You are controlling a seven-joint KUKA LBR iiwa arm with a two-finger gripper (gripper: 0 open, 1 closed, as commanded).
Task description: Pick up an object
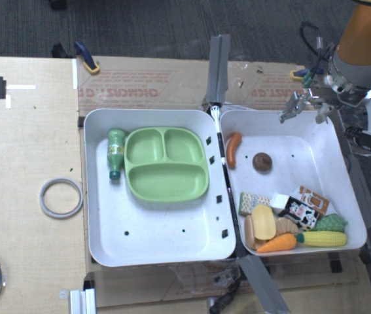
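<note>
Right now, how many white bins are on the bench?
2. The left bin holds a green plate and a green bottle; the right bin holds the toy food, piled at its near edge.

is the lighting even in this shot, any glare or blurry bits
Camera view: lighting is soft and fairly even, with faint shadows under the green plate and along the bin walls. The right bin floor is brightest, nearly washed out, though without hard glare. The gripper and orange band look slightly soft; the toys lie reasonably sharp.
</note>
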